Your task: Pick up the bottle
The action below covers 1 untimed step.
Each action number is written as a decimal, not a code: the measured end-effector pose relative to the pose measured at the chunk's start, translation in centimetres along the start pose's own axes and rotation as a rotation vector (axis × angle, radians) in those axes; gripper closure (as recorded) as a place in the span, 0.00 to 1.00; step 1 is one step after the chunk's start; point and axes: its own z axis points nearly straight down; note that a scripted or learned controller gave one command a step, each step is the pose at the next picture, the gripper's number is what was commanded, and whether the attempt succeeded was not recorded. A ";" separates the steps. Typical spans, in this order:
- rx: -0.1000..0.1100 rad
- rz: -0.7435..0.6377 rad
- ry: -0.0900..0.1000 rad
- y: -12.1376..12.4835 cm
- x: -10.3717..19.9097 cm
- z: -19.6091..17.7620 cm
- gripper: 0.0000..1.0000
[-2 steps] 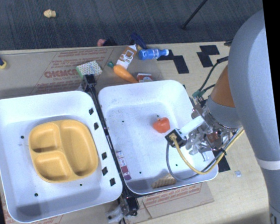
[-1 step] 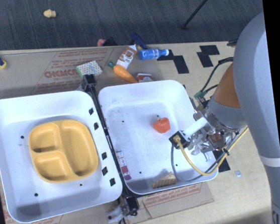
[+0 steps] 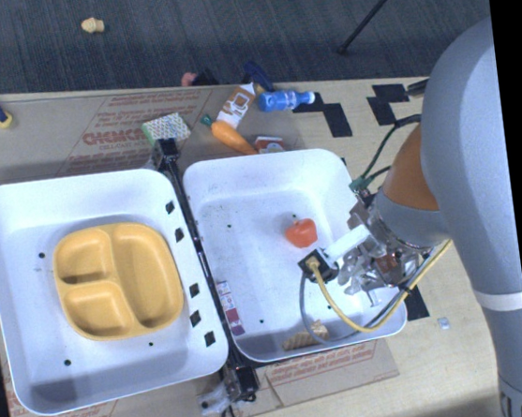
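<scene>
A small orange-red object (image 3: 302,234), possibly a little bottle, lies near the middle of the right bin (image 3: 239,182). My gripper (image 3: 367,273) hangs over that bin's right side, a little to the right of and below the object and apart from it. Wires and a yellow cable loop (image 3: 342,314) crowd around the gripper and hide its tip. Outside the bins, on the cardboard behind the right bin, lie a blue bottle (image 3: 282,101) and a white bottle with an orange label (image 3: 236,109).
The left bin (image 3: 8,224) holds a yellow divided plate (image 3: 117,279). A tan scrap (image 3: 305,337) rests at the right bin's front wall. An orange carrot-like item (image 3: 232,137) and a green patterned pad (image 3: 165,128) lie behind the bins.
</scene>
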 end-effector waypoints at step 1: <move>-0.002 0.001 0.002 0.2 0.0 -1.7 1.00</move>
